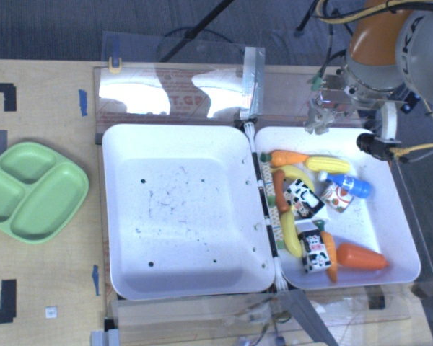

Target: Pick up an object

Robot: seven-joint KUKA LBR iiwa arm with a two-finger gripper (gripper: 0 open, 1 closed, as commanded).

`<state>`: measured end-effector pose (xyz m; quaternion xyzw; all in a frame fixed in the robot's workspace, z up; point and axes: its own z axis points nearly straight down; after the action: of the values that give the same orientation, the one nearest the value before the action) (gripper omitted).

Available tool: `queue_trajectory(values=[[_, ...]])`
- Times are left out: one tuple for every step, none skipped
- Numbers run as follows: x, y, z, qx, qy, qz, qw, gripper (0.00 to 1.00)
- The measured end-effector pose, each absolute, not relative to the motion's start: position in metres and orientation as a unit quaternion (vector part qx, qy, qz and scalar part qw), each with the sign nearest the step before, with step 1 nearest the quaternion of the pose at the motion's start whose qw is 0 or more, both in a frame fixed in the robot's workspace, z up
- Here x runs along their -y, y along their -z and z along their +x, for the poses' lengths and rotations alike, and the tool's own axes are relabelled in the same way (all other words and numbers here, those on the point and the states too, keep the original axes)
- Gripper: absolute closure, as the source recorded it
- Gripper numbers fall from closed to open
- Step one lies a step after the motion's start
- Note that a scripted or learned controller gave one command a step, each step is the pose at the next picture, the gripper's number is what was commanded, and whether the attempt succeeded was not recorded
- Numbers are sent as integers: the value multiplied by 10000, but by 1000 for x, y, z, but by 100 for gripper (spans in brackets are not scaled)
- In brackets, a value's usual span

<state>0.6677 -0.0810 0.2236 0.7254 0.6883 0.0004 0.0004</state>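
Toys crowd the right bin (390, 215): corn (327, 165), carrots, bananas, a blue bottle (346, 190), piled together for picking. The hand (320, 123) hangs above that bin's upper rim, empty; whether it is spread or closed, I cannot tell.

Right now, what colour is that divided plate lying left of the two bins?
Light green. The divided plate shows plainly in the camera view, on the bench.
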Motion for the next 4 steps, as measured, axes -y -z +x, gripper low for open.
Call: queue_trajectory(values=[[40, -252, 667, -6102, -1, 7922, 7, 100], [43, -272, 667, -4885, 3, 8726, 3, 100], [29, -279, 667, -2946, 8, 9556, 0, 100], [-30, -255, 651, -2268, 23, 9739, -16, 100]])
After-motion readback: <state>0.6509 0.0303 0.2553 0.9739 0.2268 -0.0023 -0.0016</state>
